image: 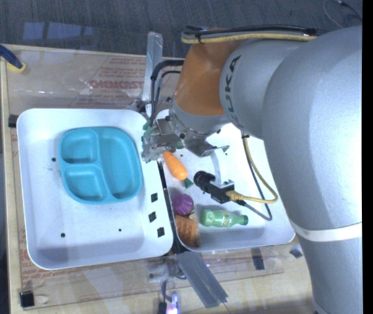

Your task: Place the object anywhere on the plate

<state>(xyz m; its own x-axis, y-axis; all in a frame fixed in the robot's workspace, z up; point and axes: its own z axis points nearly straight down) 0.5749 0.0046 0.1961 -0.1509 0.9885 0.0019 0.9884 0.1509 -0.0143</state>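
- The arm [291,110] is a bulky smooth grey shell with a glossy orange band [203,77] above the wrist, and it reaches in from the right over the right bin.
- The gripper [155,144] is a dark metal assembly hanging at the seam where the two bins meet, just above the carrot's upper end; whether the claw is apart or together cannot be told from this slant.
- The carrot [175,165] is a small orange tapered piece with a smooth plastic look, lying at a diagonal in the right bin, close against its left wall, just beside the gripper.
- The plate [101,163] is light blue plastic, rounded at the corners and moulded into three compartments, and it sits in the left bin well apart from the carrot.
- The left bin [42,227] is a shallow white tray with rounded corners and a few small dark marks on its floor.
- The right bin [265,237] is the same white shallow shape, largely covered by the arm.
- A purple rounded item [182,205] lies below the carrot, and a brown textured lump [188,227] sits just below that.
- A green bottle [222,219] with a pale cap lies on its side beside the purple item.
- A black fitting [209,183] with a yellow cable [262,188] hangs over the right bin.
- The bench [75,70] is pale wood under a clear sheet.
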